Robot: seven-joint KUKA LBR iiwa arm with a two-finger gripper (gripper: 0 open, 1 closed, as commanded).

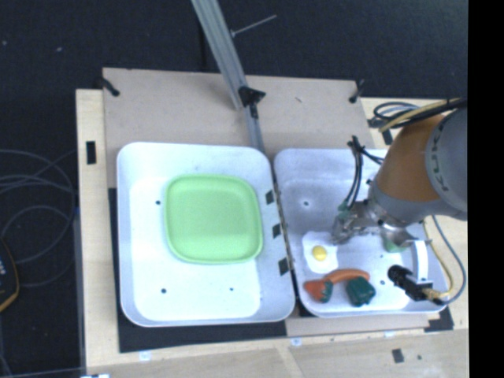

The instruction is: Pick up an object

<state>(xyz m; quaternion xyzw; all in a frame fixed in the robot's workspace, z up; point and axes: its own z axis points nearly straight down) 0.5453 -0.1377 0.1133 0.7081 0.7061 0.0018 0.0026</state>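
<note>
**Bench status — pick not yet made**

Bench (181, 109), pale board on a dark floor, carries two white bins side by side.

- Left bin (142, 290): one green plate (213, 219) lying flat at centre. Nothing else noted.
- Right bin (307, 179): four small items crowded into its lower part. These are an egg (319, 253), white with a yellow yolk; an orange sausage (346, 276) just below and right of it; a red piece (319, 290) at the lower left corner; and a dark green piece (361, 291) beside the sausage's right end.
- Arm (409, 172): enters from the right edge of the frame, over the right bin.
- Gripper (344, 228): low in the right bin, just above and right of the egg in the frame. Contact with the egg cannot be confirmed. Whether the tool is open or closed cannot be told from this angle.

Assessment — no item is seen held or raised; all four lie on the bin floor. The approach looks done, and the egg is the likeliest target, being nearest. The grasp and the lift are both outstanding.
</note>
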